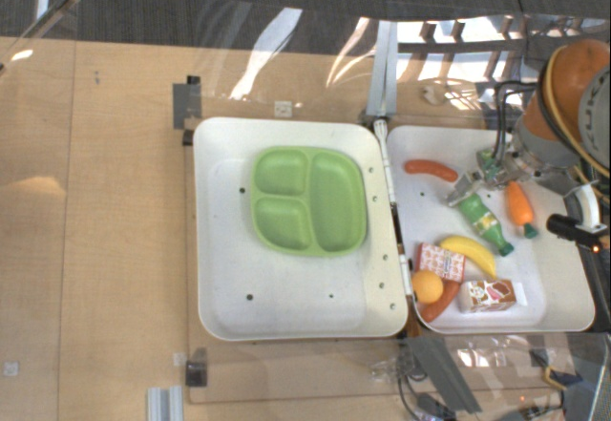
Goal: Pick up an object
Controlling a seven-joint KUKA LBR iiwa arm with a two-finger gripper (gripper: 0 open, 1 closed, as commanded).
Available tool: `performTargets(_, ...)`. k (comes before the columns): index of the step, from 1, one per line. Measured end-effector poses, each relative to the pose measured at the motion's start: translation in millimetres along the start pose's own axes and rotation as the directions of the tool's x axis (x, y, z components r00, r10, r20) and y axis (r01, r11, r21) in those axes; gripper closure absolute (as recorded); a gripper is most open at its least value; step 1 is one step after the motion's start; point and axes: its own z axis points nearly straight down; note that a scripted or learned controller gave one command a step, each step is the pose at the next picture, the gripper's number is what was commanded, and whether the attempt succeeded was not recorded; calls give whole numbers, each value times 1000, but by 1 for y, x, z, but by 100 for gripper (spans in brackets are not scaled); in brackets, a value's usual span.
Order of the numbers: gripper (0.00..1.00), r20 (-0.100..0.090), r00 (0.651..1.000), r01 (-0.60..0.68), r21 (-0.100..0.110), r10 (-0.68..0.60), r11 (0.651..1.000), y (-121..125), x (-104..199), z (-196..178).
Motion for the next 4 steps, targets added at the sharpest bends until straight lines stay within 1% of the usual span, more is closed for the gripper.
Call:
performTargets(1, 100, 11, 1000, 4, -13, -4, 1000, 4, -1, -15)
performTargets(2, 0, 10, 1000, 4, -13, -4, 1000, 4, -1, -14)
performTargets(3, 0, 4, 989, 148, -7, -148, 989, -23, -6, -1)
performTargets(4, 100, 15, 989, 150, -16, -150, 989, -19, -7, -15)
